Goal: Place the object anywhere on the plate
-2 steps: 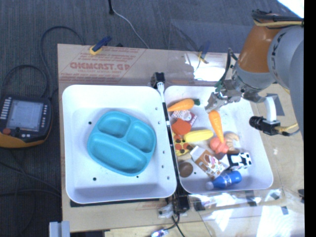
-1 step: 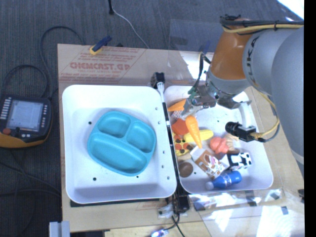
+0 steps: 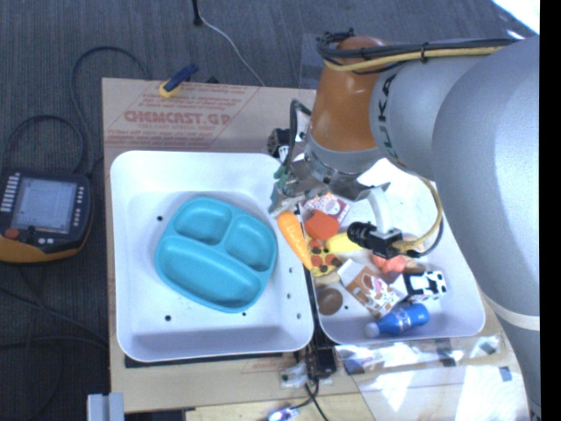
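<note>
A blue divided plate [image 3: 217, 251] lies in the left white bin [image 3: 131, 323]. My gripper [image 3: 287, 193] hangs over the wall between the two bins, at the upper left corner of the right bin [image 3: 465, 318]. Just below it an orange carrot [image 3: 292, 237] lies along that bin's left wall, with an orange-red piece [image 3: 322, 224] and a white and red packet [image 3: 324, 206] beside it. The wrist hides what lies under the gripper.
The right bin also holds a yellow banana [image 3: 340, 247], a brown round piece [image 3: 330, 300], a small printed box [image 3: 369, 290], a blue bottle [image 3: 403, 319] and a black and white toy [image 3: 427, 283]. A teach pendant [image 3: 39, 213] lies left of the bench.
</note>
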Available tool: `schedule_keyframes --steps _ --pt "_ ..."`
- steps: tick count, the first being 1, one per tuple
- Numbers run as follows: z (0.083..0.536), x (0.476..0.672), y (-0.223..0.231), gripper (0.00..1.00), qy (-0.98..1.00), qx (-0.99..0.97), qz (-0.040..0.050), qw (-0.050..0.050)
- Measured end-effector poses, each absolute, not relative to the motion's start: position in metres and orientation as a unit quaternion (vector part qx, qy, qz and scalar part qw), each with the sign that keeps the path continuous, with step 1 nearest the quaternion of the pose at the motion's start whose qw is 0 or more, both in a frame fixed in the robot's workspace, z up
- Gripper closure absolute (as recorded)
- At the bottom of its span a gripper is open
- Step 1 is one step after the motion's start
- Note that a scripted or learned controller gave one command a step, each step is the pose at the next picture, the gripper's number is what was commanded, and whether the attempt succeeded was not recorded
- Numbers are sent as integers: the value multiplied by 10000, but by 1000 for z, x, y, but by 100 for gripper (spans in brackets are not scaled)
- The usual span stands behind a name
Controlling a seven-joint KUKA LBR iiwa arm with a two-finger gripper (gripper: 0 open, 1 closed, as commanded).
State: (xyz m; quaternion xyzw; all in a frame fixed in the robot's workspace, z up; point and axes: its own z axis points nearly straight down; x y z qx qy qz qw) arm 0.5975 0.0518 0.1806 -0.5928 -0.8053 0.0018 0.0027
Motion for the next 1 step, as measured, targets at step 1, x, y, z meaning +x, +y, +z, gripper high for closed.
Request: schedule_keyframes --steps 1 --pt "180 598 48 0 -8038 -5948 27 24"
